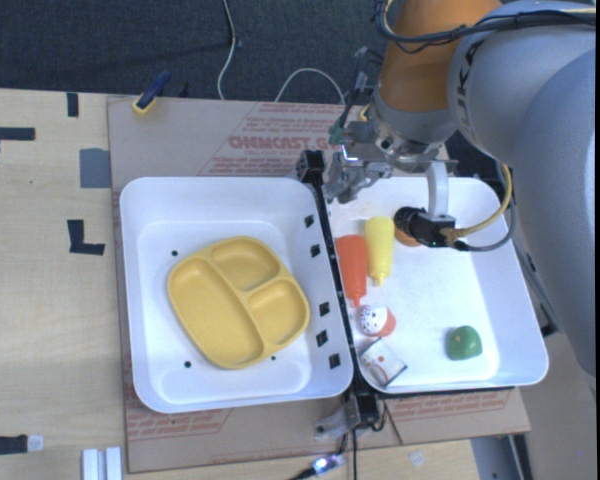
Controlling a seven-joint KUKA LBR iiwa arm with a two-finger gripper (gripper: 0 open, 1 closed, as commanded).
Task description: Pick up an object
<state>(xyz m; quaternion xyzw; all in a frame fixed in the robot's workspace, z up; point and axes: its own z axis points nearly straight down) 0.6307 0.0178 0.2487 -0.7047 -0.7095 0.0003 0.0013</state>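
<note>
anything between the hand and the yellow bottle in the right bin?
Nothing visible. The hand sits at the bin's far-left corner; the yellow bottle lies just nearer the camera, the orange carrot touching its left side.

Two shallow white bins sat side by side on a sheet of brown cardboard (230, 148) printed with red lettering. The left bin (140, 268) and the right bin (510, 298) met along a seam marked with small black clips (325, 308). The cardboard lay on a pale wooden bench (40, 298) bearing black tape marks. A yellow and blue clamp (152, 92) gripped the cardboard's far left corner. A white cable (225, 28) trailed across the dark floor beyond.
</note>
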